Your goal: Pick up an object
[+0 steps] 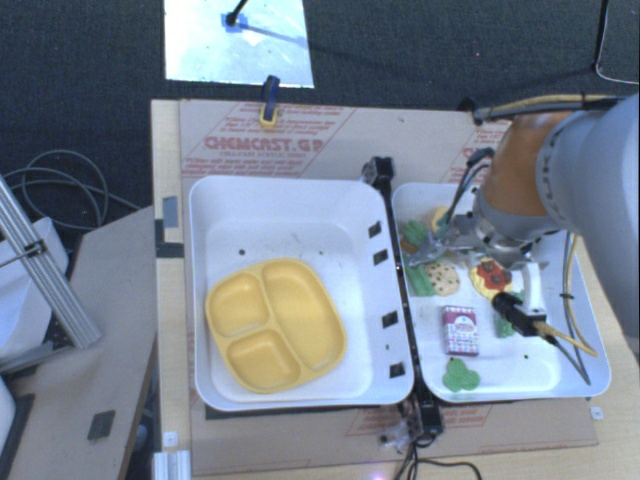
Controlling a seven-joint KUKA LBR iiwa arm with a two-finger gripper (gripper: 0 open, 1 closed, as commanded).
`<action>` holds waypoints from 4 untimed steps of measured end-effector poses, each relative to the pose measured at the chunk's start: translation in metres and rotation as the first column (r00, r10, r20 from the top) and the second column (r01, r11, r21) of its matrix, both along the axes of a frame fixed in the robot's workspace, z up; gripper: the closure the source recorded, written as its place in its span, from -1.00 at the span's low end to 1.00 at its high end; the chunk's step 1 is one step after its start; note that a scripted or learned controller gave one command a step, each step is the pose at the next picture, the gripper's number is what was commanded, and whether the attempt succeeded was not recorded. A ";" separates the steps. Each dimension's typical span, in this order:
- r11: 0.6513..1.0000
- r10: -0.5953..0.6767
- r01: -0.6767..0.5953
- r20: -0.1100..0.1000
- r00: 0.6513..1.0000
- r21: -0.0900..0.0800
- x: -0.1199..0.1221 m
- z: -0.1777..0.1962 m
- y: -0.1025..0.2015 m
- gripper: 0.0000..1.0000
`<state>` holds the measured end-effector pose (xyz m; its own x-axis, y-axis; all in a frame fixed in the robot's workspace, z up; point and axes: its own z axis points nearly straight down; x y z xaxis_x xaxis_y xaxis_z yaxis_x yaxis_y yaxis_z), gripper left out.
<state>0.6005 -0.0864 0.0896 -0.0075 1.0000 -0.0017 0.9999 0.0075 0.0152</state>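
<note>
A green leaf-shaped toy (461, 375) is seen nearest the camera, at the front of the right bin (580, 378). Just behind it, a small red and white carton (460, 330) is laid flat on the bin floor. In the left bin (290, 203), a yellow tray (275, 323) with 3 compartments is set slightly askew toward the front.

Further back in the right bin, a tan cookie-like piece (442, 279) is found touching a green item (420, 280) on its left, and a red and yellow round toy (490, 276) is placed just right of them. More green pieces (414, 235) and a yellow bit (441, 216) are gathered near the bin's rear left.

The gripper (450, 245) is positioned low over this cluster, at the end of the grey arm (590, 158) with its orange band, reaching in from the right. The cookie-like piece lies just in front of the gripper, the red and yellow toy to its front right. Whether anything is clamped, or how the fingers stand, cannot be told from this view.

Behind both bins, the cardboard-covered bench (300, 133) is shown, with a blue and yellow clamp (270, 103) at its far edge and a shiny metal sheet (238, 26) on the dark floor beyond.
</note>
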 end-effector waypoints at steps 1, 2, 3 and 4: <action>1.000 -0.008 0.008 -0.002 1.000 0.002 -0.030 0.000 -0.035 -1.00; 1.000 -0.009 0.009 -0.008 1.000 0.002 -0.096 -0.002 -0.008 -1.00; 1.000 -0.005 0.005 -0.003 1.000 0.005 -0.092 0.010 -0.007 1.00; 1.000 0.005 -0.005 -0.003 1.000 0.003 -0.044 0.100 0.060 1.00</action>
